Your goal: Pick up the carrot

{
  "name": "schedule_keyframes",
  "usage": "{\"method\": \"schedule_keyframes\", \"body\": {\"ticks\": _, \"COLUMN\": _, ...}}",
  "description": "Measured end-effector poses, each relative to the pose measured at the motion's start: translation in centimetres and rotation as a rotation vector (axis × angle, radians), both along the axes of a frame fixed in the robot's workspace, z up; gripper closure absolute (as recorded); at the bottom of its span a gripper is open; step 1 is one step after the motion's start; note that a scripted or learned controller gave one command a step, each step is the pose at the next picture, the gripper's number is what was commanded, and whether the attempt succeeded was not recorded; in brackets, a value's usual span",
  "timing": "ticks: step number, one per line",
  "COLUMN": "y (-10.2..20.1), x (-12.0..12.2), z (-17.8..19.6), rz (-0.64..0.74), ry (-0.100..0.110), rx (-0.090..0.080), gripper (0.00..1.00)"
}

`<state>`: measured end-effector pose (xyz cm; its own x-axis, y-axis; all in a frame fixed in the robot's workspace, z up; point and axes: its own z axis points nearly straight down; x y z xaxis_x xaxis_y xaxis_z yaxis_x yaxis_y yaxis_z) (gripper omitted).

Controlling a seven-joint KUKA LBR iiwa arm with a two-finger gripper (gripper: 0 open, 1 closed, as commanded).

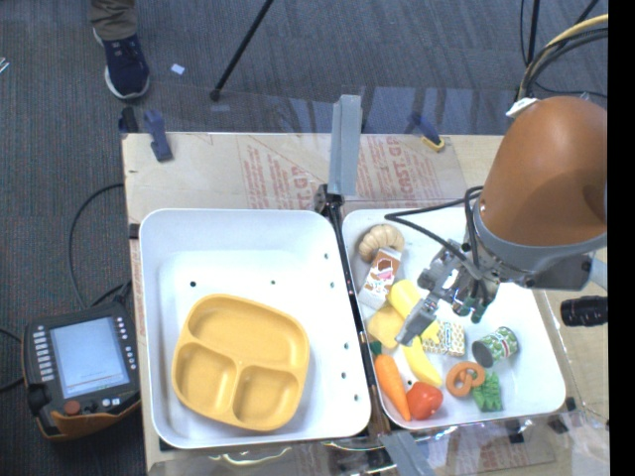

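Observation:
The orange carrot (391, 385) lies at the near left of the right bin (541, 390), its green top pointing away from the front edge. A red tomato (425, 401) touches its right side and a yellow banana (422, 361) lies just beyond it. My gripper (442, 323) hangs above the middle of this bin, up and to the right of the carrot and apart from it. It is open, with nothing between its fingers. One grey finger (415, 322) reaches down-left over the yellow fruit.
The right bin also holds a croissant (381, 238), a small carton (381, 275), a lemon (405, 297), a checkered cracker (447, 338), a pretzel (463, 378), a green can (497, 345) and a green leafy piece (487, 392). A yellow divided plate (241, 360) lies in the left bin (238, 236).

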<state>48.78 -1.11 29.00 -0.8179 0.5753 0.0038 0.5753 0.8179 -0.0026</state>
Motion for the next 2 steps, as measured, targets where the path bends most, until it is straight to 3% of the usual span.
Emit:
{"method": "schedule_keyframes", "body": {"ticks": 1, "y": 2.4, "x": 6.9, "z": -10.8, "rz": -0.209, "ry": 0.007, "rx": -0.002, "gripper": 0.0}}
{"method": "schedule_keyframes", "body": {"ticks": 2, "y": 6.7, "x": 12.6, "z": -10.4, "rz": -0.401, "ry": -0.002, "rx": -0.002, "gripper": 0.0}}
